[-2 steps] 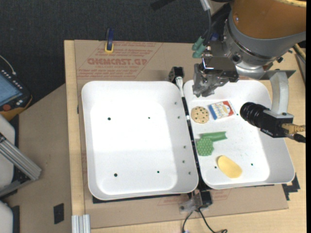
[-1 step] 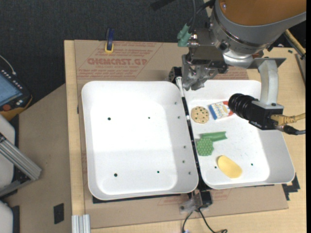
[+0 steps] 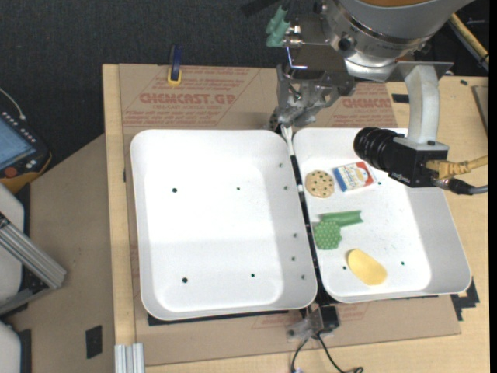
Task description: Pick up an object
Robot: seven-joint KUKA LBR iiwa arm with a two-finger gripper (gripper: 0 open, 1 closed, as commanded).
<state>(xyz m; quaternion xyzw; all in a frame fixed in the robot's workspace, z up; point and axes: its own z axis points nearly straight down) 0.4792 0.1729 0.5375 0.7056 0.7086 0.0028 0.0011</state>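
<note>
Grey-and-orange robot arm's gripper (image 3: 299, 107) hovers beyond the right white plastic bin (image 3: 435, 239), grip unclear; it must descend toward the round tan cookie (image 3: 319, 183).

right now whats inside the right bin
In the right bin: a round cookie, a red-and-blue carton, a green brush-like toy and a yellow lump. The black camera covers part of the floor.

You've got the arm (image 3: 388, 6) coming in from upper right, grey w/ orange band at top edge. Wrist points down, gripper (image 3: 299, 111) hangs low at the back, approx vertical. Fingers too small and cluttered to read.
</note>
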